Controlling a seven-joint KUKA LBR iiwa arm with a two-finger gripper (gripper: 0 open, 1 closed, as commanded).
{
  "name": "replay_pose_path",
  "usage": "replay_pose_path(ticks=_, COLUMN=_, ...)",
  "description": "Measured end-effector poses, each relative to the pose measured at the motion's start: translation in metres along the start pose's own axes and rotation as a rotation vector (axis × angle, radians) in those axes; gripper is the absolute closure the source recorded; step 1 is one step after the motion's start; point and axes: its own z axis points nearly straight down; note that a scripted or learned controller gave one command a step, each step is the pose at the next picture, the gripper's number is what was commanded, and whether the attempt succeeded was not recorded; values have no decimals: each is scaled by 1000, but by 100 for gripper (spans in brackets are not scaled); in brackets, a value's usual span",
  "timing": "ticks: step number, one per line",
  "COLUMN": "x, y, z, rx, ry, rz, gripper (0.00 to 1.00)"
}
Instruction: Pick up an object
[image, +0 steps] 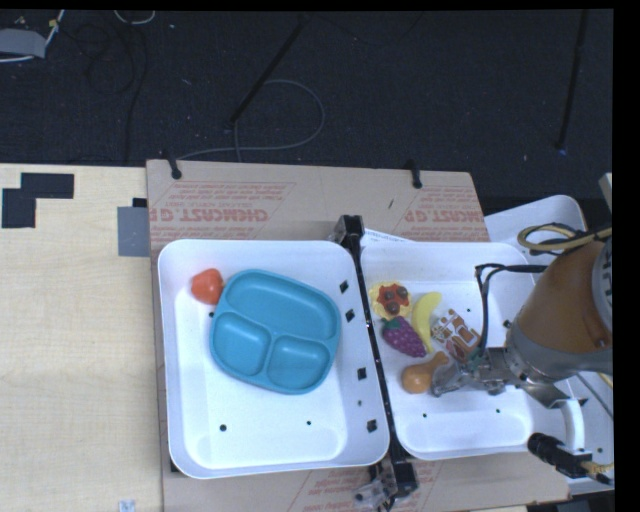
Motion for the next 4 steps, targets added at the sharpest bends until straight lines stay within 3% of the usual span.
replay_pose_path(ticks=1, x=-2, y=0, z=-12, rx=-1, ry=0, rz=6, gripper=100)
replay_pose_path(ticks=3, x=-8, y=-4, z=-124, rx=-6, ry=-2, rz=-2, gripper=100)
replay_pose_path(ticks=4, x=39, y=26, z=-119, rx=-1, ry=1, rz=-6, gripper=100)
